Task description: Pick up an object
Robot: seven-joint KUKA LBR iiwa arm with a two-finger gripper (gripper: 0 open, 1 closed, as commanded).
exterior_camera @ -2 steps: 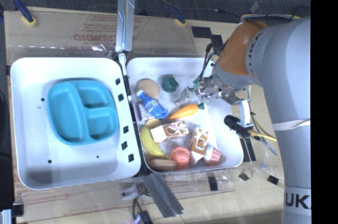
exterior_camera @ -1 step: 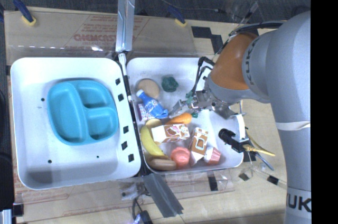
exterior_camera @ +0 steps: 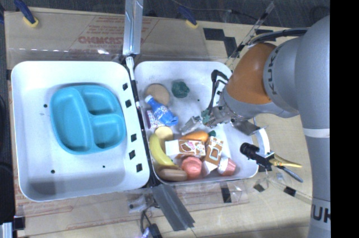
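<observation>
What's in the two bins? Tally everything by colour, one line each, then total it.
Blue: 2, the divided tray and the bottle
Yellow: 1, the banana
Green: 1, the dark lump
Tan or brown: 2, the potato-like piece and the sausage-like piece
Orange: 1, the carrot-like piece
Pink: 1, the round piece
Printed cartons: 2
Total: 10 clearly seen

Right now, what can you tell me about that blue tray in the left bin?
The blue tray is a light blue, smooth, plastic-looking dish with rounded corners, split by raised ridges into three compartments: one long one on its left and two smaller ones on its right. It lies flat, slightly turned, on the floor of the left white bin, apart from the bin's walls. Nothing sits in it.
</observation>
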